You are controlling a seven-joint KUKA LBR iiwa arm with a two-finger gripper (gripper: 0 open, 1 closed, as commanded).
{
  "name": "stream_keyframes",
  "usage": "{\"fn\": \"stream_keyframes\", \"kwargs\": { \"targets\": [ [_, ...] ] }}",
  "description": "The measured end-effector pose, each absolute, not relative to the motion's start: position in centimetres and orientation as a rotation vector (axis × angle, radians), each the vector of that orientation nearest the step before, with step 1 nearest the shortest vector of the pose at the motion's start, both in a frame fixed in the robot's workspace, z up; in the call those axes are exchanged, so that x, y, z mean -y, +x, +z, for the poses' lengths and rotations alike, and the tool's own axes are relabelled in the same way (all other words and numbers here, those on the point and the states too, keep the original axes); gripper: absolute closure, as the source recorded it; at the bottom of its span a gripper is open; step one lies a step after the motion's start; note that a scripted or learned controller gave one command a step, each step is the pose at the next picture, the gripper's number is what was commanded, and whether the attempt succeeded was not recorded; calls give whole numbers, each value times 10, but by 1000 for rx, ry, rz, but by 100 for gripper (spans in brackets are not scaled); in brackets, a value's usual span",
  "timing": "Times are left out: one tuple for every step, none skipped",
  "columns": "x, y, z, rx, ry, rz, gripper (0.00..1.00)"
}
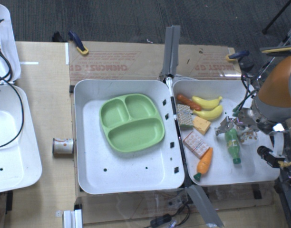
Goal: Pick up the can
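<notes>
- Two shallow white bins sat side by side: the left bin (88, 141) carried one pale green three-compartment plate (131, 122), and the right bin (259, 170) carried the clutter.
- In the right bin lay two yellow plastic bananas (208, 107), one red-orange sausage (189, 102), one orange cheese wedge (201, 125), one pink patterned box (196, 144), one orange toy carrot (204, 162) and one green plastic bottle (233, 146).
- One small silver cylindrical can (63, 147) with an orange-brown end face lay on its side on the wooden bench (45, 61), outside both bins, just beside the left bin's left wall.
- The grey arm's two-finger gripper (232, 124) hung over the right bin just above the bottle's top, well apart from the can; whether it was apart or together could not be told.
- The left bin and its plate lay between the gripper and the can.
</notes>
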State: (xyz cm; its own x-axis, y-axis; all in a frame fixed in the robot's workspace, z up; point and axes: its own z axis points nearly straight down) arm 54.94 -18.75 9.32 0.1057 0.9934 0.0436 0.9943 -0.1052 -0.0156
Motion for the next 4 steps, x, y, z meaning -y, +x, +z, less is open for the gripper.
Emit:
{"fn": "stream_keyframes", "kwargs": {
  "targets": [
    [187,592,89,2120,-2264,-28,0],
    [187,628,89,2090,-2275,-23,0],
    [192,621,110,2131,-2268,-22,0],
    [192,607,109,2166,-2261,-43,0]
  ]
}}
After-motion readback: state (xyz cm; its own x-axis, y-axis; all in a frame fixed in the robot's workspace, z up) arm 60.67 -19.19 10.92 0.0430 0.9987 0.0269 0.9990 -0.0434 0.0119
